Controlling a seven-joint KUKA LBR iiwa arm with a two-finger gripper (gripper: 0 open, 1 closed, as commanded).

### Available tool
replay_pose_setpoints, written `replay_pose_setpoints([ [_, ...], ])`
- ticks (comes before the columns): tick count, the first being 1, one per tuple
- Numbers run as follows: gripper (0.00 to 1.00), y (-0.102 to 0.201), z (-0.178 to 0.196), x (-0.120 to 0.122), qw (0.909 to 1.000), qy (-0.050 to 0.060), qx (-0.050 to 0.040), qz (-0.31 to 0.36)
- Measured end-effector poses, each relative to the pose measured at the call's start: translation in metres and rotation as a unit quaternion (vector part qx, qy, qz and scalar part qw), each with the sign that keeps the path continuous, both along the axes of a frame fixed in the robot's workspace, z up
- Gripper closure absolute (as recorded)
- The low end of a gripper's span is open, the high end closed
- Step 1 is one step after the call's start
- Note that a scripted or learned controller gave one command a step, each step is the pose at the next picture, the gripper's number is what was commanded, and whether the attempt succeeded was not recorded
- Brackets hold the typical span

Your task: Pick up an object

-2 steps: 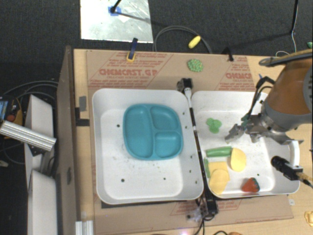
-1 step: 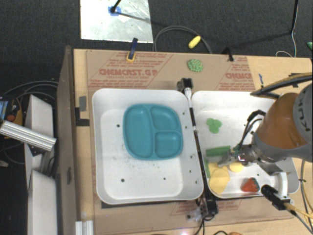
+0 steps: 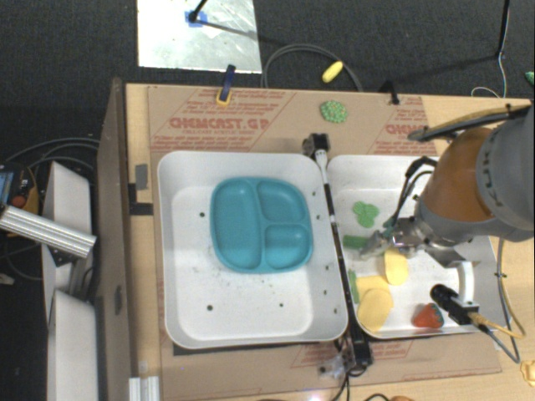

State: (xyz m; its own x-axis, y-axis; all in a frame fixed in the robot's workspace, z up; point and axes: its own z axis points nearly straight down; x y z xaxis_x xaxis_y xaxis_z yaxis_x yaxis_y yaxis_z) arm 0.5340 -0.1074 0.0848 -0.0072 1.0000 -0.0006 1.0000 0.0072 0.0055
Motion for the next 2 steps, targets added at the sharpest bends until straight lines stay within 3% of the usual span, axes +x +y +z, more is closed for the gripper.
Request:
replay_pose_setpoints([
  [1, 0.00, -0.001, -0.001, -0.032, 1.0000, 0.004, 0.0008, -0.003],
  [2, 1.00, -0.002, 0.010, -0.029, 1.0000, 0.001, -0.0006, -0.003],
])
